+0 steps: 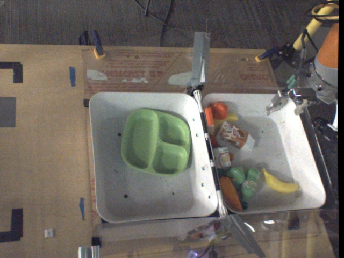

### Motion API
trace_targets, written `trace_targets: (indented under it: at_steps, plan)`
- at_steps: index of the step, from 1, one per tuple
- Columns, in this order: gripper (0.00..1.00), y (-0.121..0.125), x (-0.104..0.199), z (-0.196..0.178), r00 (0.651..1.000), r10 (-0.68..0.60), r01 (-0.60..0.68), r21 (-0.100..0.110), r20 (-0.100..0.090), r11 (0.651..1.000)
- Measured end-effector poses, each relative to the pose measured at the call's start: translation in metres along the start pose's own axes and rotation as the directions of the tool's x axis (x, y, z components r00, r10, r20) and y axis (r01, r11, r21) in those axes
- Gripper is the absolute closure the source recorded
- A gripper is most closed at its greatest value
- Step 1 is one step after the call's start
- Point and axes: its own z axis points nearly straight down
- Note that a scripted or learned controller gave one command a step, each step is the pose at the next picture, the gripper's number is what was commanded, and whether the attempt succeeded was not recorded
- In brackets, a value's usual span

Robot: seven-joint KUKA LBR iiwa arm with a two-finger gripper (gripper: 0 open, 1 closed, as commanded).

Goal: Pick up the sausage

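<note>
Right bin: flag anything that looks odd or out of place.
Nothing is spilled or damaged. The toy food in the right bin is all crowded against its left wall; only the banana lies apart. The green tray in the left bin sits slightly askew.

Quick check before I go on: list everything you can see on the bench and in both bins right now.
Left bin: 1, white, left of divider.
Right bin: 1, white, right of divider.
Divided plate: 1, green, in left bin.
Tomato: 1, red-orange, right bin, top left.
Carton: 1, orange-white, right bin, below tomato.
Banana: 1, yellow, right bin, lower middle.
Carrot: 1, orange, right bin, bottom left.
Green items: cluster, count unclear, beside carrot.
Sausage: cannot identify.
Gripper: 1, grey, over right bin's top right corner.
</note>
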Motion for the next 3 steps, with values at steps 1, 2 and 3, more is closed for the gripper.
trace_targets:
  at_steps: [1,2,3]
  plan:
    - [1.0,0.001,0.0,-0.011,1.0,-0.002,0.002,-0.004,0.002,1.0]
    - [0.0,0.001,0.001,-0.011,1.0,-0.003,0.003,-0.003,0.002,1.0]
    - [0.0,0.015,-0.025,0.05,0.991,-0.135,0.135,0.0,0.0,0.991]
